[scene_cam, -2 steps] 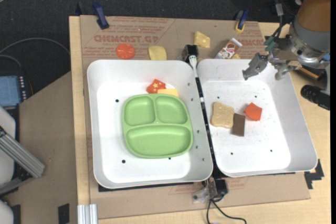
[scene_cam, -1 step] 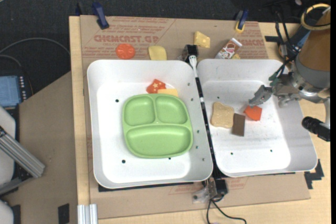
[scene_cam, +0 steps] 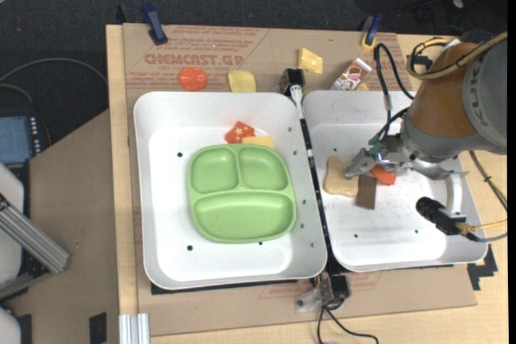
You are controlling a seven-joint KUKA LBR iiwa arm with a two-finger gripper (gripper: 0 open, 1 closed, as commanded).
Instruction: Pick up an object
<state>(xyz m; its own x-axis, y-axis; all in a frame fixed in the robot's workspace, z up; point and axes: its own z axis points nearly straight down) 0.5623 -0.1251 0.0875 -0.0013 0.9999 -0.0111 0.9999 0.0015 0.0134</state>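
In the right bin (scene_cam: 451, 250) the hand (scene_cam: 372, 163), its state unclear, is low over a tan bread slice (scene_cam: 339, 176) and an upright brown block (scene_cam: 367, 192), near a green tray (scene_cam: 240, 192).

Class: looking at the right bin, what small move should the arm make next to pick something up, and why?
Probably a short descent: the tool hovers in the right bin, close over the tan block and brown block, with nothing visibly between its fingers.
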